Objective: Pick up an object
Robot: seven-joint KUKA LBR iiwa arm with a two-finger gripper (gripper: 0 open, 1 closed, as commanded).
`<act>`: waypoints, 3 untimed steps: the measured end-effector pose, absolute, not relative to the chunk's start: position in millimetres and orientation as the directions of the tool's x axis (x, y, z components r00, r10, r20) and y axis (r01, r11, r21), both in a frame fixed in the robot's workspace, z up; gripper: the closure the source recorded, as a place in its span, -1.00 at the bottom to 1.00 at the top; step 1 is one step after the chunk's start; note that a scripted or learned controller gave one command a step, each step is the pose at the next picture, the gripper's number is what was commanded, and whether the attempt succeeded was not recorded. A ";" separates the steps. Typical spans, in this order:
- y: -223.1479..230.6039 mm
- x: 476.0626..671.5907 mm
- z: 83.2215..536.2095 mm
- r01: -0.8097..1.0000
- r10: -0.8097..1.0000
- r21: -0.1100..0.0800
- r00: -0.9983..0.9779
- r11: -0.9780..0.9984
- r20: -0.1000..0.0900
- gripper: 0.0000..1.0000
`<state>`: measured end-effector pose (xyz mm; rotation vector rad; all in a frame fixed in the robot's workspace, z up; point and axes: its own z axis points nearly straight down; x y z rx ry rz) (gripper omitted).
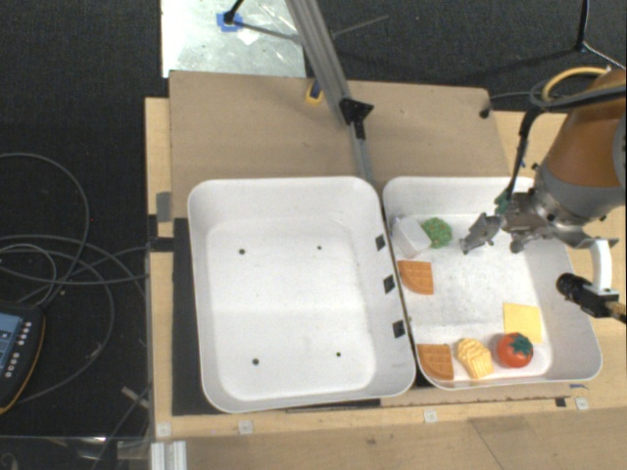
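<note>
the gripper [487,233] hangs over the back of the right bin [578,360], dark metal, its fingers spread a little with nothing between them. the arm behind it is cut off by the right edge, so just the grey wrist and orange band show.

just left of the fingertips sits a bumpy green lump [437,231], touching a pale, whitish block [409,233] at the bin's back left corner; the block's edges are hard to make out against the white. a flat orange waffle piece [416,277] lies along the left wall. along the front lie another orange piece [436,361], a ridged yellow piece [474,357] and a round red tomato [515,350] with a green top. a flat yellow square [522,319] rests just behind the tomato.

the left bin [211,360] is smooth white plastic with rounded corners.
</note>
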<state>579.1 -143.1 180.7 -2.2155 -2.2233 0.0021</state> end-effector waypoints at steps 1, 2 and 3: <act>-139.7 579.7 118.2 1.000 1.000 -0.005 -0.001 0.001 0.001 -1.00; -139.3 579.8 89.3 1.000 1.000 -0.002 -0.001 0.001 0.001 -1.00; -140.0 581.3 102.0 1.000 1.000 0.003 -0.001 0.001 0.000 1.00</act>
